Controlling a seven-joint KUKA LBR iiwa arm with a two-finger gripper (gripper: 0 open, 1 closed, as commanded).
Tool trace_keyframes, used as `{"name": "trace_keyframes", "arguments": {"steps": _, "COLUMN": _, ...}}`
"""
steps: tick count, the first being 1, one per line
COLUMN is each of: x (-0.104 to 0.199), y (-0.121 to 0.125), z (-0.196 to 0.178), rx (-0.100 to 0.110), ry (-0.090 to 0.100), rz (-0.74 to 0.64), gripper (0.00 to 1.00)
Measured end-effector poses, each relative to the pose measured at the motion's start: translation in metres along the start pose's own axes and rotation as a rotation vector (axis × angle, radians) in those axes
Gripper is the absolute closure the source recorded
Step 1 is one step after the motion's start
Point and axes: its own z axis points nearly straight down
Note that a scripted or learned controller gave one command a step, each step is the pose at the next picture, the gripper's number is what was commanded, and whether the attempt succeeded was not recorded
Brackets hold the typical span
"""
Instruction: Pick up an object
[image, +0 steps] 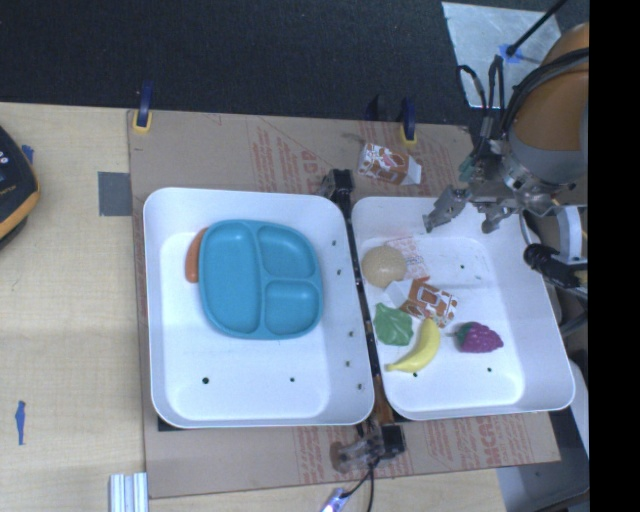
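The gripper (468, 208) is hanging over the far edge of the right bin (540, 330), with its two fingers (441, 213) spread apart and nothing sitting between them. The candidate objects are all lying nearer the camera in that bin, well clear of the fingertips: a round beige piece (383, 265) is resting closest, toward the bin's left wall, and a small orange-and-white packet (431, 299) is lying just beyond it toward the middle. Further down, a green leafy piece (392, 324) is sitting beside a yellow banana (420, 349), the two touching or nearly so, and a purple bunch of grapes (479, 338) is lying just to the banana's right. In the left bin (250, 385), a blue divided plate (261, 279) is covering most of an orange item (192, 256) that is peeking out at its left edge. Another packet (388, 164) is lying on the cardboard (250, 150) outside the bins, beyond the gripper's left side.
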Motion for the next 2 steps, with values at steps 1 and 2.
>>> {"name": "trace_keyframes", "arguments": {"steps": 1, "x": 0.013, "y": -0.030, "z": 0.126, "rx": 0.001, "ry": -0.001, "rz": -0.001, "gripper": 0.00}}
{"name": "trace_keyframes", "arguments": {"steps": 2, "x": 0.023, "y": 0.027, "z": 0.125, "rx": -0.002, "ry": 0.001, "rz": 0.002, "gripper": 0.00}}
